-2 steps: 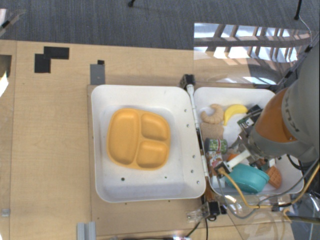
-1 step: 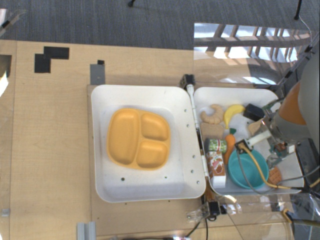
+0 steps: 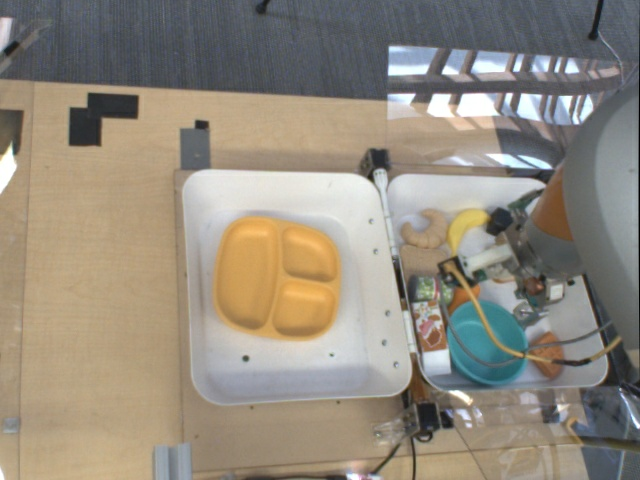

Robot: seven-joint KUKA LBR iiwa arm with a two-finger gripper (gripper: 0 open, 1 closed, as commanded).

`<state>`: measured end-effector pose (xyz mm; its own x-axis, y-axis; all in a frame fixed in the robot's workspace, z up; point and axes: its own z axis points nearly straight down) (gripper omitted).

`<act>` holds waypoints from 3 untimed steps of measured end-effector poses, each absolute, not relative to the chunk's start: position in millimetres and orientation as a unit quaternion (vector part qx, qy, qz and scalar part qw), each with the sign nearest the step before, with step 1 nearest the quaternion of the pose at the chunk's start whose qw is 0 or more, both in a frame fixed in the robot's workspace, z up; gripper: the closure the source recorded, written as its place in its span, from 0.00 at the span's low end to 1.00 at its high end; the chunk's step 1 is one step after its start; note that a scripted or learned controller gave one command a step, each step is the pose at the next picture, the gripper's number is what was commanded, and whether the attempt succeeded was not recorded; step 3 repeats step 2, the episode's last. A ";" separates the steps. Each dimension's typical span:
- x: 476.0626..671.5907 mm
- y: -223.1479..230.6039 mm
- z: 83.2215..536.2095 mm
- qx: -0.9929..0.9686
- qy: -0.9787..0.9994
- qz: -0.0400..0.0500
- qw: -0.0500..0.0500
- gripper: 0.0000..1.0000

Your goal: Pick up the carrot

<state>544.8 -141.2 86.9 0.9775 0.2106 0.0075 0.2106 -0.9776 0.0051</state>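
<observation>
The carrot (image 3: 547, 352) is a small orange piece lying in the front right corner of the right bin (image 3: 500, 184), just right of a teal bowl (image 3: 485, 343). A yellow cable crosses part of it. My gripper (image 3: 527, 300) hangs over the middle right of that bin, a little behind and above the carrot and by the bowl's far rim. Nothing shows between it and the carrot.
The right bin also holds a tan croissant-shaped piece (image 3: 425, 230), a yellow fruit (image 3: 465, 228), a green packet (image 3: 425, 288) and a red and white box (image 3: 431, 326) along its left wall. The left bin (image 3: 240, 378) holds an orange divided plate (image 3: 278, 277).
</observation>
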 end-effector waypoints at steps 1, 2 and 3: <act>505.6 -112.9 102.2 0.991 0.119 0.037 0.048 0.00; 514.8 -204.9 86.8 0.981 0.196 0.004 -0.001 0.00; 514.8 -204.9 86.8 0.981 0.196 0.004 -0.001 0.00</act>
